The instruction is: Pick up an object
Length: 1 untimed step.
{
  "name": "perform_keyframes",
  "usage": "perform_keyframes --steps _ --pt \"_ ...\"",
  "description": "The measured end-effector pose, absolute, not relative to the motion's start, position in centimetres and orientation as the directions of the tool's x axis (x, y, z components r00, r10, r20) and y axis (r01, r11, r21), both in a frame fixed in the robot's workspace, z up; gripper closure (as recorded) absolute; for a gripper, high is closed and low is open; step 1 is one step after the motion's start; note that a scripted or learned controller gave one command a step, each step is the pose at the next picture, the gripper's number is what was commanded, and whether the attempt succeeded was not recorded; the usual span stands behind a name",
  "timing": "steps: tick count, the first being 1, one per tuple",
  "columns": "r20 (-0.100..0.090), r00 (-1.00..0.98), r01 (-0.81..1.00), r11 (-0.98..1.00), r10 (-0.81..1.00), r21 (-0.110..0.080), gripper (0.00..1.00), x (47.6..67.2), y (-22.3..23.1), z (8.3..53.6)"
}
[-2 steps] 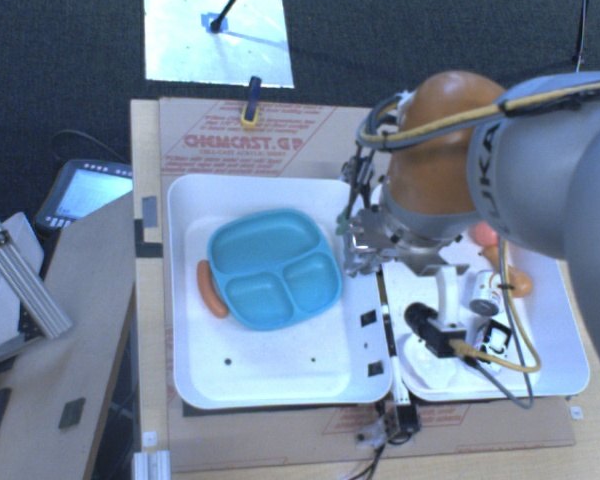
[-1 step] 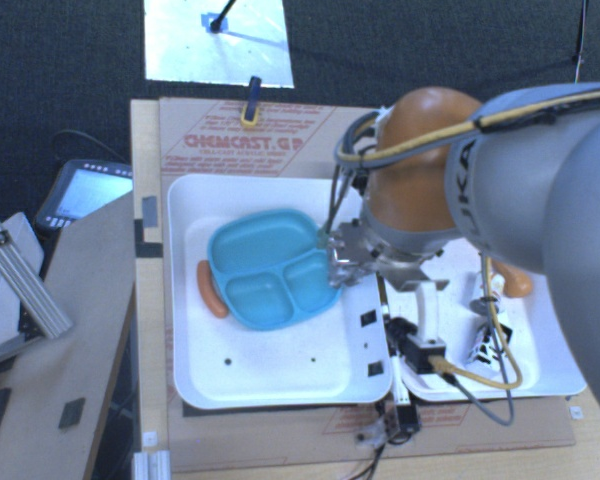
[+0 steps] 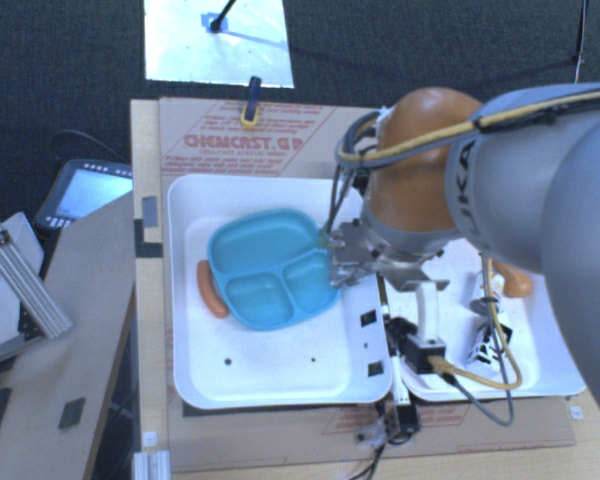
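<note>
Blue tray (image 3: 270, 268): We find a 3-compartment plastic tray lying flat in the left bin (image 3: 195, 368), toward that bin's right side, its right edge close to the wall shared with the right bin (image 3: 555, 363).
Sausage (image 3: 211, 288): We note 1 orange sausage-shaped piece just beside the tray's left edge, apart from the bin wall.
Gripper (image 3: 342, 268): It sits at the tray's right rim, under the orange wrist. We cannot tell whether it is spread or closed, nor whether it has the rim.
Step in hand: We judge this to be the closing-in on the tray rim. A good grasp calls for pinching the thin raised rim squarely, not the sloped floor, and lifting straight up.
Risk: We judge that a one-sided rim grip may let the tray tilt or slip.
Edges: The shared wall stands right by the gripper; the tray must rise above it before any sideways travel.
Open room: Bare bin floor lies in front of the tray and along the far side; the sausage crowds the left.
Right bin: We see 1 orange item (image 3: 517, 283) and small dark-and-white pieces (image 3: 490, 346) there, well apart from the tray.
</note>
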<state>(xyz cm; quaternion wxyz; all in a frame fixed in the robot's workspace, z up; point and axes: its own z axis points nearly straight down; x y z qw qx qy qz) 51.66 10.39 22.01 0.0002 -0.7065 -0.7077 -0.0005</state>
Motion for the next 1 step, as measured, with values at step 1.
perform_keyframes --steps 1 --pt "0.001 -0.002 1.000 0.002 1.000 0.001 0.00 51.66 10.38 22.01"
